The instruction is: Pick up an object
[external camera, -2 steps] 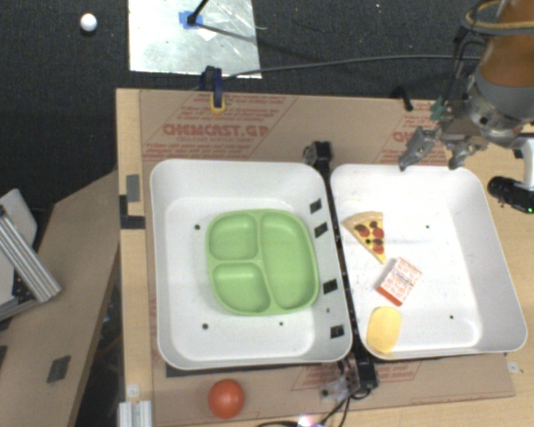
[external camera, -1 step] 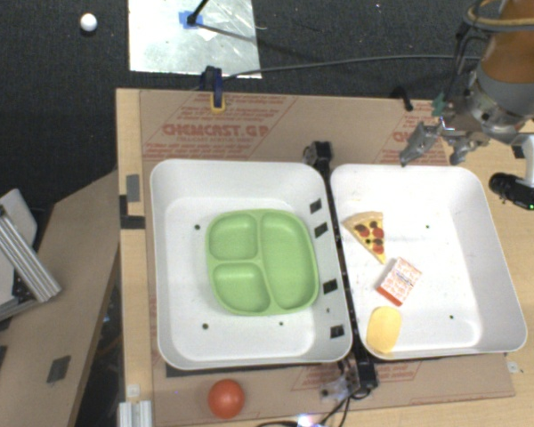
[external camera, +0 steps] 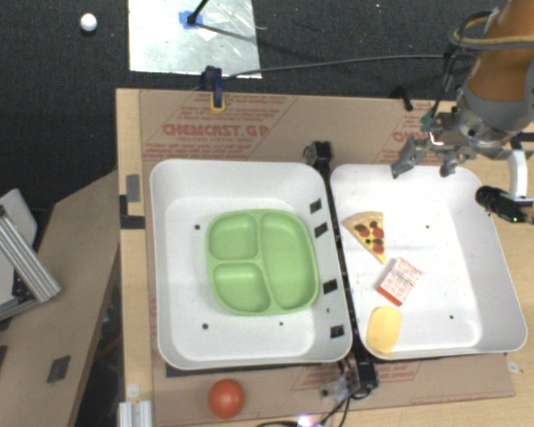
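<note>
Left bin (external camera: 173, 194) holds a green divided tray (external camera: 262, 261), centred. Right bin (external camera: 489, 265) holds a pizza slice (external camera: 367, 232), a red-and-white packet (external camera: 399, 280) and a yellow piece (external camera: 384, 328) along its left side; the right half lies open. Gripper (external camera: 424, 158) hovers over the far rim, fingers spread, gripping nothing. An orange ball (external camera: 225, 398) rests outside, near the front edge.

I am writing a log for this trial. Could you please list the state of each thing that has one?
tool: open, above the right bin's far edge, holding nothing
pizza slice: flat in right bin
red-white packet: flat, tilted
yellow piece: at near edge
green tray: upright in left bin
</note>
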Controlling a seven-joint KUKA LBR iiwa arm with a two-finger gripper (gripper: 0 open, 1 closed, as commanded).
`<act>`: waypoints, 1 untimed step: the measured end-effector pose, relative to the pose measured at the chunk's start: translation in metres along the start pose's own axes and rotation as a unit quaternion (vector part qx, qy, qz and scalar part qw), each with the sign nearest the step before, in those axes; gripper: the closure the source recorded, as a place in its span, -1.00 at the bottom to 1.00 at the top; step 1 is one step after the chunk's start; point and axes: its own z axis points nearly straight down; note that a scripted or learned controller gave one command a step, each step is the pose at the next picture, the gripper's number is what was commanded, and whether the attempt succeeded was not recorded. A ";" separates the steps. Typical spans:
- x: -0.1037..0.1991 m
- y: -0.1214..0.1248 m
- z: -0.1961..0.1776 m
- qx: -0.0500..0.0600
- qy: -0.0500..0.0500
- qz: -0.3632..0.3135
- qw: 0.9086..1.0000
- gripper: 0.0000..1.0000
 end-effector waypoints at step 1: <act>-0.007 0.007 0.049 0.000 0.000 0.000 1.000 -1.00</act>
